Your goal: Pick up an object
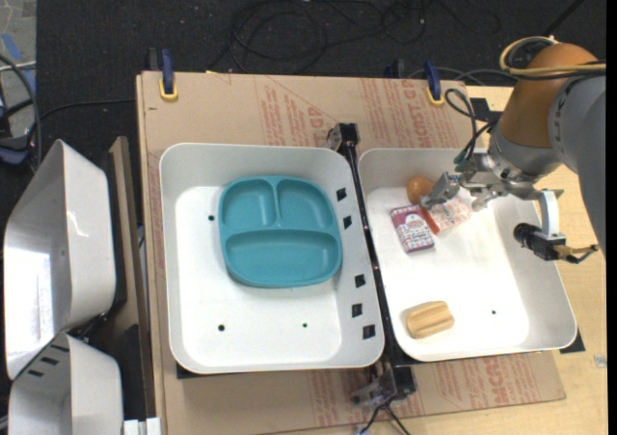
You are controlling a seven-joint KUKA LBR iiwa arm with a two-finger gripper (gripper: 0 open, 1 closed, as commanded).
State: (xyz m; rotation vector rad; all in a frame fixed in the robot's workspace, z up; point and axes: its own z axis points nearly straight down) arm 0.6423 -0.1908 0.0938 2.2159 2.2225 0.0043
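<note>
My gripper (451, 190) hangs low over the back of the right bin (540, 327). It sits just right of a small orange ball (417, 188) and right above a red and white packet (449, 217). A pink and purple box (413, 229) lies flat just left of the packet. Near the bin's front lies a tan bread roll (428, 318). Whether the gripper touches the packet is hidden by its own body.
The left bin (188, 327) holds a teal divided plate (281, 232). The grey arm with its orange band (540, 86) reaches in over the right bin's back right corner. A black fitting on a white strap (542, 236) hangs at the right bin's right side.
</note>
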